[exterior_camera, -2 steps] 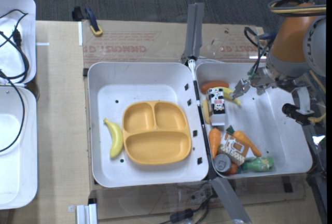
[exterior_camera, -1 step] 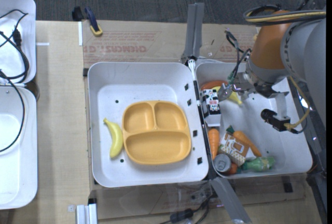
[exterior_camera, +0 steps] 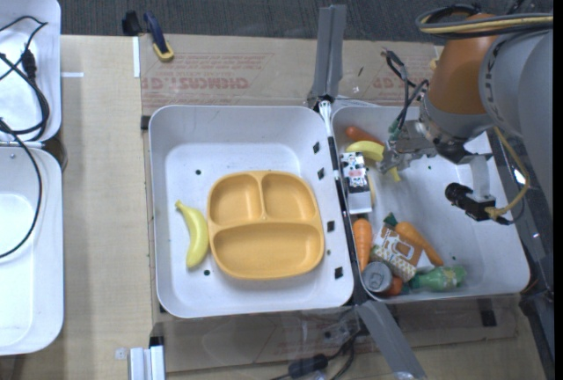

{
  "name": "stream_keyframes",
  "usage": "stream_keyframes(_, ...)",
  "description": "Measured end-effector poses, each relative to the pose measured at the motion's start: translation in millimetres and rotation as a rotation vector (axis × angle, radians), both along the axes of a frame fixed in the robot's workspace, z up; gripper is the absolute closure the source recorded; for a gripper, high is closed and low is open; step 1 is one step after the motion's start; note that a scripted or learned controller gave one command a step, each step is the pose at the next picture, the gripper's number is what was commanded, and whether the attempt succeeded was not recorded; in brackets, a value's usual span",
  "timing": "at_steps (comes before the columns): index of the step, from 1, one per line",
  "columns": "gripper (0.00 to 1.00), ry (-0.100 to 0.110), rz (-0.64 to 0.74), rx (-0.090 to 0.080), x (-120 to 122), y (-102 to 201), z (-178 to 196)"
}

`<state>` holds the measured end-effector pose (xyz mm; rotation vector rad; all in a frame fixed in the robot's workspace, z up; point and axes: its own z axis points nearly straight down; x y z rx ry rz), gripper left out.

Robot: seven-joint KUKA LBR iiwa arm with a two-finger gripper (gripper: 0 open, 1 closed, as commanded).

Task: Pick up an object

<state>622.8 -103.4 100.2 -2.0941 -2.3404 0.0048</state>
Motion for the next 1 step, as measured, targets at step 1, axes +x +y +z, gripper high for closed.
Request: stream_keyframes(1,1.0,-0.003,0.027,0.0,12.9,-37.3,56.8)
